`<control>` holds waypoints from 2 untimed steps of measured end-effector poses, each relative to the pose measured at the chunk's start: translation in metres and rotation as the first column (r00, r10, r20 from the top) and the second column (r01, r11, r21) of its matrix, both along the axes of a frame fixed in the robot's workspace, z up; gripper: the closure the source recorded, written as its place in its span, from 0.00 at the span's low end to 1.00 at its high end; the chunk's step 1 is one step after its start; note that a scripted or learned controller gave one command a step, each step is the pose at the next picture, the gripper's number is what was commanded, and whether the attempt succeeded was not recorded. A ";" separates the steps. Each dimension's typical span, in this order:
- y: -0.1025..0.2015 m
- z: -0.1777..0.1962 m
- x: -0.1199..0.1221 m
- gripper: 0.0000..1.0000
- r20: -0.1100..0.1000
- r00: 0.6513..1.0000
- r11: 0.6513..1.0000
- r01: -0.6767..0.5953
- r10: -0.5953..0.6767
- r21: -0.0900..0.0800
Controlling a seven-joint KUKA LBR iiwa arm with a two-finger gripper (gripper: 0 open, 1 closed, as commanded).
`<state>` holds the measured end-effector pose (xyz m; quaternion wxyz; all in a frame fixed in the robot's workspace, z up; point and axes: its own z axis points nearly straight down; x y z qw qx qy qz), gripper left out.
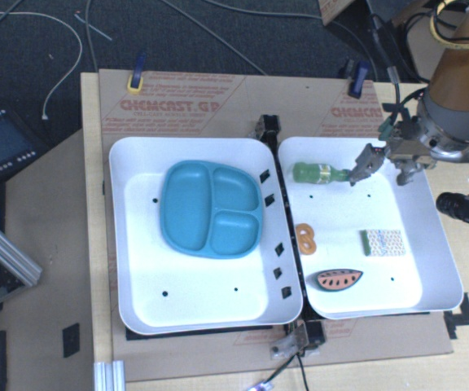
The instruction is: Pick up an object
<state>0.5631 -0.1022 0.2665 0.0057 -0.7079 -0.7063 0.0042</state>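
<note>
green bottle [314, 173] lies at the right bin's [430, 243] far left, gripper [370, 166] just beside it (fingers look spread, nothing between them). approach step; next, lower and close.

Green bottle [313, 173] lying on its side, upper left of my right bin [430, 251], cap end seemingly at my fingertip.
</note>
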 end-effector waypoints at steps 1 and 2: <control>0.000 0.007 0.002 0.00 0.013 1.000 1.000 -0.002 0.002 -0.001; 0.000 -0.055 -0.003 0.00 0.006 1.000 1.000 -0.002 0.002 0.000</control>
